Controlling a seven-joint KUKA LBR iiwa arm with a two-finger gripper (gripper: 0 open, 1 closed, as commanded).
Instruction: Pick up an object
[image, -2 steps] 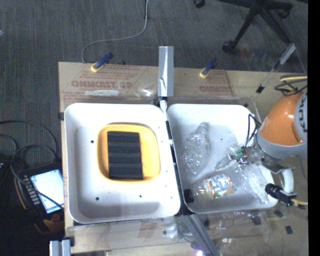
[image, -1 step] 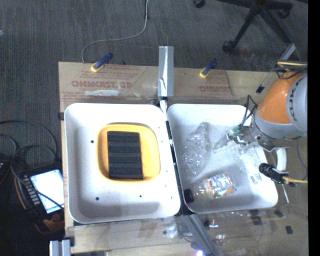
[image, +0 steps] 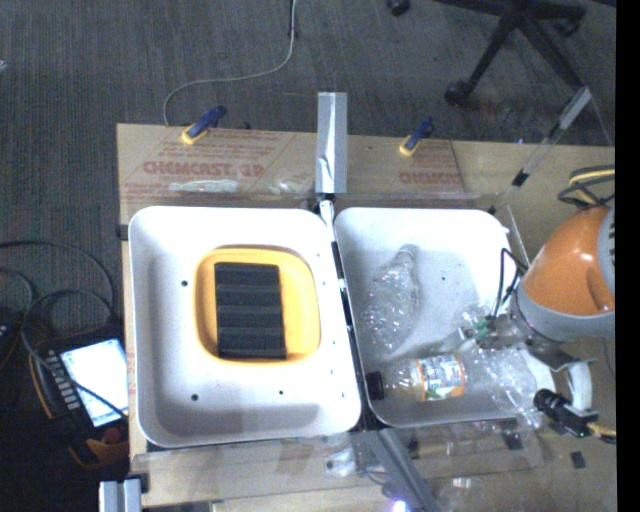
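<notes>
Jaw state: you cannot tell from this angle; the gripper (image: 492, 330) sits low at the right edge of the right shallow white bin (image: 440, 225), under the grey arm's orange band (image: 568, 270). Just beside it lies a clear plastic bottle with an orange label and dark cap (image: 425, 378), on its side. A crumpled clear plastic bottle (image: 390, 295) lies near. In the left white bin (image: 160, 330): a yellow rectangular sponge with a black ribbed top (image: 252, 308).
</notes>
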